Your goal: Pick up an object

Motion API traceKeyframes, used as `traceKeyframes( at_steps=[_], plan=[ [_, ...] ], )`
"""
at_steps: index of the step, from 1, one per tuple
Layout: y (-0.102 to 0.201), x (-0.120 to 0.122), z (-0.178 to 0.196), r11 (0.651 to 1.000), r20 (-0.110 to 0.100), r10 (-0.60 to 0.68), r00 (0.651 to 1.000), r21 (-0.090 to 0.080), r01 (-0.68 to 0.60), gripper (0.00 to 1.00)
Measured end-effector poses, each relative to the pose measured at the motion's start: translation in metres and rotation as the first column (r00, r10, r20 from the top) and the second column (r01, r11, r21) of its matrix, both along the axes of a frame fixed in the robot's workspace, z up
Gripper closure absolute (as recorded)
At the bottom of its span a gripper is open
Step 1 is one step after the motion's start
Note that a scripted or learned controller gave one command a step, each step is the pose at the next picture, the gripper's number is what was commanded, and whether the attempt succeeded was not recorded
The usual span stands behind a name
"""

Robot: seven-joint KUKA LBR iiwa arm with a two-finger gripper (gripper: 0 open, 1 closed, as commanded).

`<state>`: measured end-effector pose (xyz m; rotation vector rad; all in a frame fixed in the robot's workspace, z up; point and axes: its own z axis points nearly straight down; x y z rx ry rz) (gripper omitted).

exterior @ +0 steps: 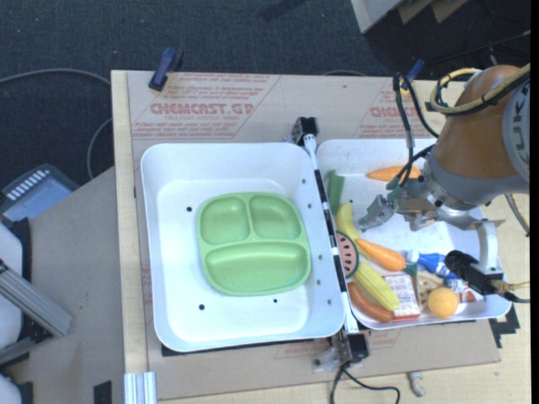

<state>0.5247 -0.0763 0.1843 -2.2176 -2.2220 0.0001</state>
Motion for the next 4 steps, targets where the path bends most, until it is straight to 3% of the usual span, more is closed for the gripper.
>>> traceKeyframes(
  at_steps=[1,2,3,4],
  plan=[
    [-0.039,-0.036,-0.1,1.0,0.002,-0.004,1.0,-0.003,0.004,0.0],
    [-0.075,0.002,-0.1,1.0,0.003,-0.003,1.0,-0.003,0.003,0.0],
    [-0.074,0.002,-0.09,1.0,0.004,-0.003,1.0,-0.003,0.003,1.0],
    [0.008,-0.008,0.001,1.0,0.003,0.0,1.0,-0.001,0.0,1.0]
  ],
)
